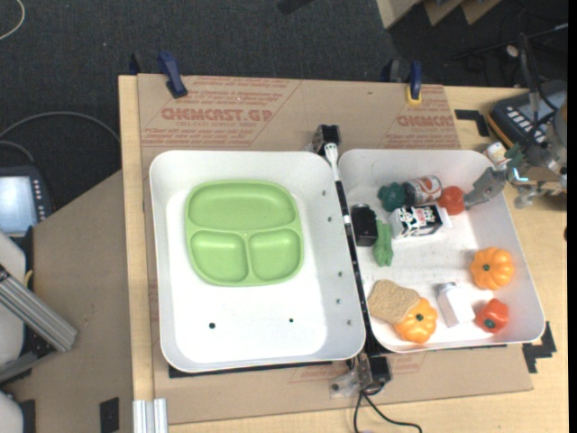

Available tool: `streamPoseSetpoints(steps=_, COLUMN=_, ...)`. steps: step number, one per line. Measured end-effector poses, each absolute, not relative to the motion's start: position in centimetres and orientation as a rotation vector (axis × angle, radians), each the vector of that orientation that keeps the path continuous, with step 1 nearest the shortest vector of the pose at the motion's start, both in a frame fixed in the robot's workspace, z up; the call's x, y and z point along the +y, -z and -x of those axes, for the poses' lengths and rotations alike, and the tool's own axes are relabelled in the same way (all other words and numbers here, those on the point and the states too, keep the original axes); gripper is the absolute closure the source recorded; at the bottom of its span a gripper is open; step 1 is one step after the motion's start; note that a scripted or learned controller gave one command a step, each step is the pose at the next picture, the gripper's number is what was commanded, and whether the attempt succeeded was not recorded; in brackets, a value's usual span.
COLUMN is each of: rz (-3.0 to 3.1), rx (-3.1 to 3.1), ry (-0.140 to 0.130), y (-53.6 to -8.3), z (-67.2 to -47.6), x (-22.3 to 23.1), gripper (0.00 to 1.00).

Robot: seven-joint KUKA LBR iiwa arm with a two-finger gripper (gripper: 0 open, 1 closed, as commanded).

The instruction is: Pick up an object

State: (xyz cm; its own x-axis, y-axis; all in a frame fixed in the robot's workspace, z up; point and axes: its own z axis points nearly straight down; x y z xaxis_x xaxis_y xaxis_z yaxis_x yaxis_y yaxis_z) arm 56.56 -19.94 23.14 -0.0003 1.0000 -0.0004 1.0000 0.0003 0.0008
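Early in the task. Gripper (488, 185) at upper right of frame, inside right bin (530, 289), spread or pressed together impossible to tell. Just beside it, red toy (452, 199), lying unlifted. Grasp and lift left to do.

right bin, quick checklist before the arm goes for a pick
1. Gripper over the right bin: ok, at its far right rim.
2. Fingers open for a grasp: cannot tell.
3. Nothing already held: cannot tell.
4. Nearby target free: ok, red piece lies just left of the gripper.
5. Isolated option: ok, orange pumpkin sits apart from the rest.
6. Crowding: not ok, bread slice touches the orange pepper.
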Motion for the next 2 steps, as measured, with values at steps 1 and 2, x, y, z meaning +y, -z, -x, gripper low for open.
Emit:
streamPoseSetpoints(steps=1, rz=-2.221, rx=2.233, ry=0.004, y=-10.1, z=-62.5, x=-16.1, gripper=0.0)
streamPoseSetpoints(steps=2, rz=-2.228, rx=2.236, ry=-0.023, y=-13.1, z=-66.2, x=-21.7, gripper=0.0)
